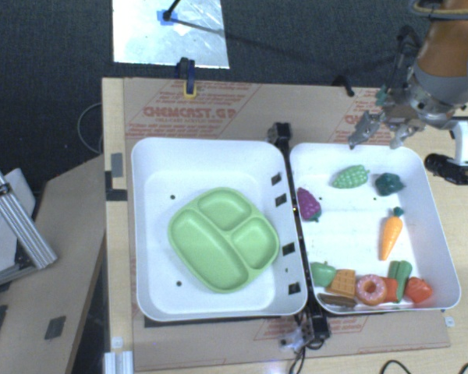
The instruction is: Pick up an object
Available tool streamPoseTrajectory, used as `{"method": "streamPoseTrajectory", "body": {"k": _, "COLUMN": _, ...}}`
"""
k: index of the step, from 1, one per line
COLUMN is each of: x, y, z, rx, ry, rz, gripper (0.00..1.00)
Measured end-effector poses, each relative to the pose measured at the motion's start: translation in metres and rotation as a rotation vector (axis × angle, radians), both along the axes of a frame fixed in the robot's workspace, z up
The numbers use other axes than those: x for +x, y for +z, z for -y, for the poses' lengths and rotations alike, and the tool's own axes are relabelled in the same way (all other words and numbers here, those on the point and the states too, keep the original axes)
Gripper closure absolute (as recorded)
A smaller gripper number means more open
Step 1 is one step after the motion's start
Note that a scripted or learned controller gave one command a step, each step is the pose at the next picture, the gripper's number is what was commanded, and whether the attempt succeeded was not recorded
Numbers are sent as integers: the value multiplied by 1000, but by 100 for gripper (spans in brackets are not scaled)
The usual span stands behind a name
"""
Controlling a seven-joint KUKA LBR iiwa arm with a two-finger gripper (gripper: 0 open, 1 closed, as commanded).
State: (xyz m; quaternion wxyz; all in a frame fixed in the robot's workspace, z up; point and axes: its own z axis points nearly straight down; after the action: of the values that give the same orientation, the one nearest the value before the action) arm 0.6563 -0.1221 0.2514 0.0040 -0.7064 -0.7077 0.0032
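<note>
Right bin (441, 232): bare middle between carrot (389, 237) and purple toy (308, 204); front edge crowded.

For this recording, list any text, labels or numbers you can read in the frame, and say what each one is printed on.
"CHEMCAST G?": red print on the brown board under the bins, behind the left bin; the last characters are unclear.
Smaller red lines around it on that board: too blurred to read.
Red print on the board behind the right bin, near the gripper: too blurred to read.

I see my gripper (382, 133) open at two o'clock above the right bin (437, 232), carrot (389, 236) at four, green plate (222, 240) in left bin (152, 209)
</note>
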Motion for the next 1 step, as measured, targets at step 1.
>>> {"method": "streamPoseTrajectory", "body": {"k": 1, "x": 2, "y": 8, "z": 0, "rx": -1, "ry": 2, "rz": 12, "gripper": 0}}
